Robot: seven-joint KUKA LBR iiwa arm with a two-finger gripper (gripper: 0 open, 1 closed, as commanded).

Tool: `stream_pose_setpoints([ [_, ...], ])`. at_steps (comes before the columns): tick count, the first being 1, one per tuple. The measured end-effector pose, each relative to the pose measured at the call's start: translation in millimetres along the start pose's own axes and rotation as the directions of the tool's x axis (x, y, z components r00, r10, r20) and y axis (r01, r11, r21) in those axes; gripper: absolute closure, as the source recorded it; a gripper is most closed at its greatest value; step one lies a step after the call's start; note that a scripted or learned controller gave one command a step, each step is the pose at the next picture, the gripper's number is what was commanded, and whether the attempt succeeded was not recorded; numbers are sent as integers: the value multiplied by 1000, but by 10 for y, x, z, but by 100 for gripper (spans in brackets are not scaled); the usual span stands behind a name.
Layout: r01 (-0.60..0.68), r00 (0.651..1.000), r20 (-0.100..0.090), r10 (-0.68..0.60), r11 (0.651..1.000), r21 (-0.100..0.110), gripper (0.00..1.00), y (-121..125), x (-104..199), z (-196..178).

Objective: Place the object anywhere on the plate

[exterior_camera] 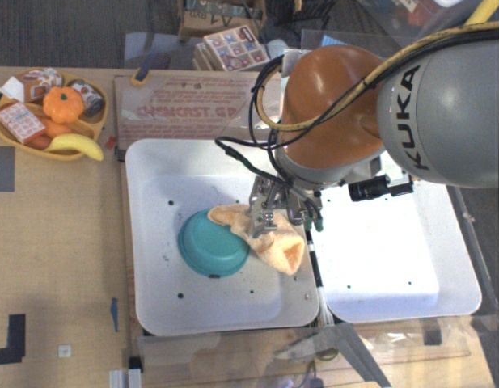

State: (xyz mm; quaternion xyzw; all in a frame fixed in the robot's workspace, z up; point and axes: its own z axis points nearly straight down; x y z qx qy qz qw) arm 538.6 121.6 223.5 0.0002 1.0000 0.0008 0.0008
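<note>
While gripper [269,217] pinches croissant [273,245], teal plate [213,245] beside, white bin [152,217], wooden bench [55,241].

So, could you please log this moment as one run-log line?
gripper: down on tan object | teal plate: left bin, beside object | placement: not yet done

Tan pastry [280,247] — touching teal plate [213,244]

plate [213,245] sits in the left bin [152,176]; croissant-ish pastry [277,245] just right of it, touching; gripper [269,217] right over that
</note>
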Motion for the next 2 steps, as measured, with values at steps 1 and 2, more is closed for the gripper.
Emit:
stream_pose_setpoints([
  [1,3,1000,-1,-3,1000,0,100,447,254,-11],
  [2,3,1000,-1,-3,1000,0,0,445,253,-12],
])
